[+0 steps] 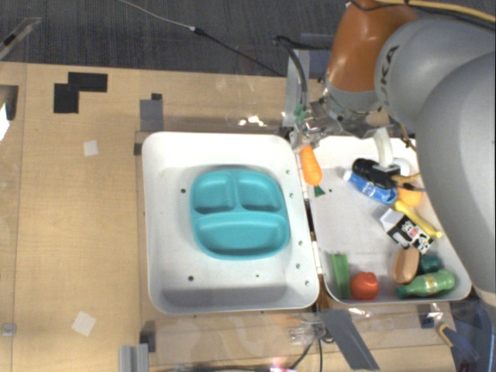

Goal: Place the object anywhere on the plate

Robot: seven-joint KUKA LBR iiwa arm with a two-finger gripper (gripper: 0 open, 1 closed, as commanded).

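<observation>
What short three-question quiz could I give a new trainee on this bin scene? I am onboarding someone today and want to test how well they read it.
1. True or false: the teal three-compartment plastic plate lies in the left shallow white bin.
2. Multiple choice: the orange toy carrot hangs A) on the plate, B) just below the gripper by the divide between the bins, C) at the near edge of the right shallow white bin.
3. Fill in: beside the flat green block in the right bin lies a red toy ____.

Key: 1 true; 2 B; 3 tomato.
</observation>
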